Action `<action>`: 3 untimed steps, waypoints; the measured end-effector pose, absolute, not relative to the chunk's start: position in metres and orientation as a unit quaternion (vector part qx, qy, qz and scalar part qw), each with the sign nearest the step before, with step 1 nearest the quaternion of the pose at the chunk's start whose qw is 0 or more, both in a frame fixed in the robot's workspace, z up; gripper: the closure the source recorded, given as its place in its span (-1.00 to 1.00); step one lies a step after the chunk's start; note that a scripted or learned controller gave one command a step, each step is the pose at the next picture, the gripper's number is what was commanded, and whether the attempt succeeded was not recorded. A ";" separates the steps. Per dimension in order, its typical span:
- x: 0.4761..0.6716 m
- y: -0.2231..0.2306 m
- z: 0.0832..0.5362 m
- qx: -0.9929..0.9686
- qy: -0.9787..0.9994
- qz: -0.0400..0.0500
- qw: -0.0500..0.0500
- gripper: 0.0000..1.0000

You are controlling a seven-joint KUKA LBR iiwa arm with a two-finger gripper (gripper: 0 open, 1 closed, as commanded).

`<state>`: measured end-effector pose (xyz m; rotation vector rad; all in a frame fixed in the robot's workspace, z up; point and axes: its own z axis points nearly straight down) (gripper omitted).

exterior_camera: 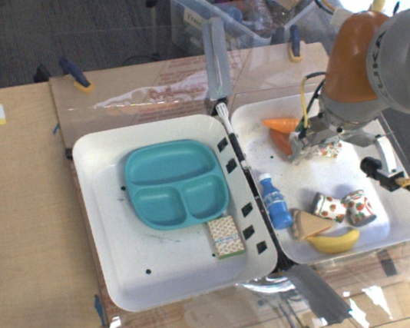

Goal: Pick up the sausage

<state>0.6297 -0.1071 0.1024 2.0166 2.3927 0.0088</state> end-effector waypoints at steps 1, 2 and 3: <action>0.630 -0.107 0.103 0.644 0.765 0.003 0.007 -1.00; 0.665 -0.107 0.089 0.643 0.766 -0.004 -0.003 -1.00; 0.668 -0.107 0.102 0.641 0.767 -0.003 0.003 1.00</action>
